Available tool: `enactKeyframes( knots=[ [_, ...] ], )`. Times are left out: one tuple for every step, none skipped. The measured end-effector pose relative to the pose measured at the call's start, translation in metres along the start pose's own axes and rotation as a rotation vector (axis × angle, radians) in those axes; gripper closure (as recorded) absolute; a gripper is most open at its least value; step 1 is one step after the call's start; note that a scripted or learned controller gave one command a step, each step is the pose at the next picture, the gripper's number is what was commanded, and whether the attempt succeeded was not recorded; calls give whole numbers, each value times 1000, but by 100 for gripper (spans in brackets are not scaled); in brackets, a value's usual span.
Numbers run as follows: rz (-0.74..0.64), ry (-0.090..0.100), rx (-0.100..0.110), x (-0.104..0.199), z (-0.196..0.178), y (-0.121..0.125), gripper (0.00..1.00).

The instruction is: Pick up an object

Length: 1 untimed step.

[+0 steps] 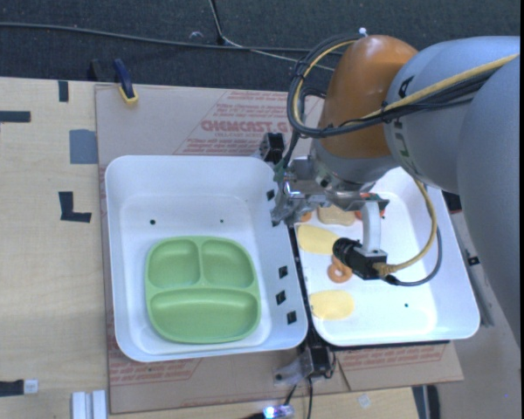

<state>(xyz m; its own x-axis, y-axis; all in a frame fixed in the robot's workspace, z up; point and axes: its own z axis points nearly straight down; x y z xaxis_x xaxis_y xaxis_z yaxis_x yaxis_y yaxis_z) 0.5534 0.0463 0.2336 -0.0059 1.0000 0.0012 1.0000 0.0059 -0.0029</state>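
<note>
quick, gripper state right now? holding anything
Gripper: cannot be told. It hangs low over the right bin, near the yellow pieces, with the arm's wrist covering it from above.

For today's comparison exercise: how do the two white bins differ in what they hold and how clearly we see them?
The left bin holds a green divided plate and is in plain view. The right bin holds small yellow pieces and an orange ring, and the arm covers its upper part. Both are shallow, white and side by side.
</note>
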Motion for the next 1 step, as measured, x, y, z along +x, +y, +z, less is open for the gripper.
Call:
enactKeyframes(
  knots=[
    [1,-1,1,42,13,-17,100]
  ],
)
